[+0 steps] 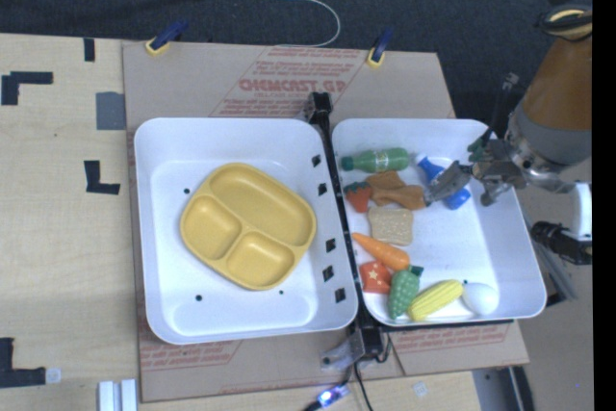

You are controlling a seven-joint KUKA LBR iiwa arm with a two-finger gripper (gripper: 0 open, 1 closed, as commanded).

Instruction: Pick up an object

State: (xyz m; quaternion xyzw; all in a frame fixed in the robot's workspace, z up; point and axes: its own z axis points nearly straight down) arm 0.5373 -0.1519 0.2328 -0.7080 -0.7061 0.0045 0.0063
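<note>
Claw (462,180) sits over rt bin's (505,250) far-right part, just inside its rt wall, arm (558,101) coming in from that side. Fingers: can't tell if spread or pressed together, dark parts blur together. Nothing seen pinched between them. Blue obj (443,180) lies right at the claw tip, contact unclear.

Largest to smallest:
- Cardboard sheet (289,82) under both bins, red print on it, clipped at far edge w/ two clamps (166,37).
- Left bin (154,236): holds one yellow divided plate (247,224), three compartments, roughly centred, turned at an angle.
- Rt bin: all the small items, crowded twd its left wall and near edge.
- Green bottle (377,160) lying flat nr far edge, cap end twd left wall.
- Brown piece (395,191) just below bottle, nr blue obj.
- Toast slice (391,225) mid-bin, touching brown piece's near side.
- Carrot (380,251) slanted, just nearer than toast.
- Corn cob (435,297) at near edge, beside a green bumpy item (404,290).
- Red item (374,277) nr near-left corner, against green one.
- White egg (479,297) at near edge, rt of corn, touching its end.
- Small red/green piece (358,197) by left wall.
</note>
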